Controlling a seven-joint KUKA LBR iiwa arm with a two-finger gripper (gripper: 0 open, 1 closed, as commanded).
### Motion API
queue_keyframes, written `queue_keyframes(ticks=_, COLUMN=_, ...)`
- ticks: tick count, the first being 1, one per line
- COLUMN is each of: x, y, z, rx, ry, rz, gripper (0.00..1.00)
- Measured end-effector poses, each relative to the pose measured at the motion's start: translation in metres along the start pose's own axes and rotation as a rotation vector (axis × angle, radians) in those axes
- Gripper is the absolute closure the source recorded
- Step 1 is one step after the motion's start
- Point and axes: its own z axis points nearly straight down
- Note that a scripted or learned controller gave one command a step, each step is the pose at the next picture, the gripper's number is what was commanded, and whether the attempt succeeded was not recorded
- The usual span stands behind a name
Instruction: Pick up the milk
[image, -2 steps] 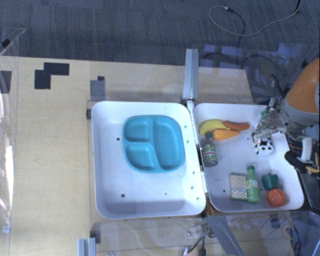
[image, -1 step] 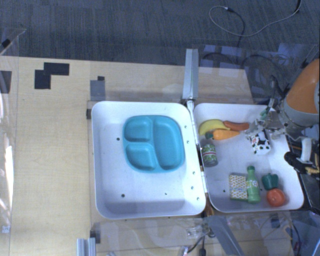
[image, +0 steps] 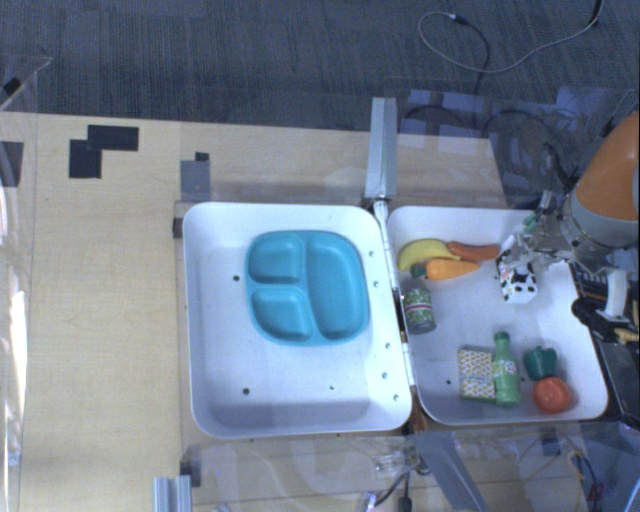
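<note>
White with black cow-like patches, the milk (image: 518, 286) sits near the far right side of the right bin (image: 440, 400), just below the gripper (image: 527, 250), whose tip seems to reach its top. I cannot tell its grip state. A carrot (image: 452, 268) and a banana (image: 421, 251) lie to its left.

The arm (image: 610, 185) is cut off at the right edge; its hand (image: 522, 255) looks blurred.
</note>
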Motion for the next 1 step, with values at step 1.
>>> queue_keyframes(ticks=1, x=0.0448, y=-0.0479, z=-0.0816, rx=0.060, ry=0.018, rz=0.047, gripper=1.00)
